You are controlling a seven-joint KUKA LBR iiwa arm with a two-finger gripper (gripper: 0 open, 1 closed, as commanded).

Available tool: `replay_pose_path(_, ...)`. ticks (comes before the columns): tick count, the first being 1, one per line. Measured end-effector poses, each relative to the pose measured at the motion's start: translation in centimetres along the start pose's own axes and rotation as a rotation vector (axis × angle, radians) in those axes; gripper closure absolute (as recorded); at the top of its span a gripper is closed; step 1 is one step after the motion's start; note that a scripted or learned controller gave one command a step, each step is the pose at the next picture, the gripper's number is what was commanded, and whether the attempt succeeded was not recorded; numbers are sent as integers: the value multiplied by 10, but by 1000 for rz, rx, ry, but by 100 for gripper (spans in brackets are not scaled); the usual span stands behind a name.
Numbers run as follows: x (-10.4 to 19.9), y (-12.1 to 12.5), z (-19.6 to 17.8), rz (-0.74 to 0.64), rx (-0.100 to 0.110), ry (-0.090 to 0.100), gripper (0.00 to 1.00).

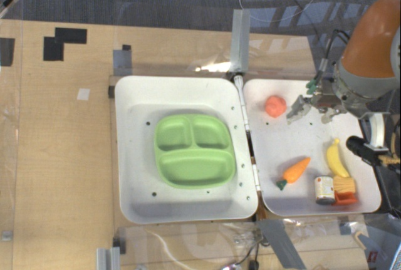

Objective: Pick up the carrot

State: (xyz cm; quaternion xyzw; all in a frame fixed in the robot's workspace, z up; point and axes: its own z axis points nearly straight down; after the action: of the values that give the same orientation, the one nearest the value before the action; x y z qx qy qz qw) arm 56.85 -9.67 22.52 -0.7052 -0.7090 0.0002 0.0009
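Observation:
The carrot (296, 170), orange with a green stub at its lower left end, lies slanted on the floor of the right bin (269, 156), near the bin's front. My gripper (311, 111) hangs over the back of the same bin, well behind the carrot and just right of a red-orange round fruit (275, 106). Its fingers (294, 109) are spread open with nothing between them. The arm's orange band (373, 37) rises above it at the right.
A yellow banana (337, 159) lies right of the carrot. A small can (324, 190) and an orange block (344, 191) sit at the right bin's front corner. The left bin (135, 112) holds a green divided plate (194, 151).

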Motion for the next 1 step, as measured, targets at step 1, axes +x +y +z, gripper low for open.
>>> replay_pose_path(1,-12,-72,70,60,1,0,0)
